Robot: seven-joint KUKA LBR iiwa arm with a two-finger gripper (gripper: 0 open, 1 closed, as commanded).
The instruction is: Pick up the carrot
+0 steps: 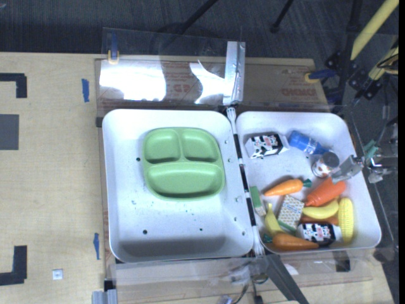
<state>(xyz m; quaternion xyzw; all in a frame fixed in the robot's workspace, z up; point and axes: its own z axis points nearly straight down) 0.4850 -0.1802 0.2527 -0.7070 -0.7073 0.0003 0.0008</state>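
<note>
An orange carrot [285, 187] with a green tip lies in the middle of the right bin [364, 230], pointing left. A thicker orange vegetable [326, 192] lies just to its right. Another long orange piece [295, 241] rests along the bin's front wall. A grey metal part that looks like my gripper [355, 164] sits at the bin's right rim, above and to the right of the carrot and next to a small can [324, 164]. Nothing is seen held in it.
The right bin also holds a cow-patterned carton [262, 145], a blue bottle [305, 142], a banana [321, 211], a corn cob [346, 218], a cracker box [290, 211] and a second small carton [317, 233]. A green divided plate [183, 161] lies in the left bin [120, 220].
</note>
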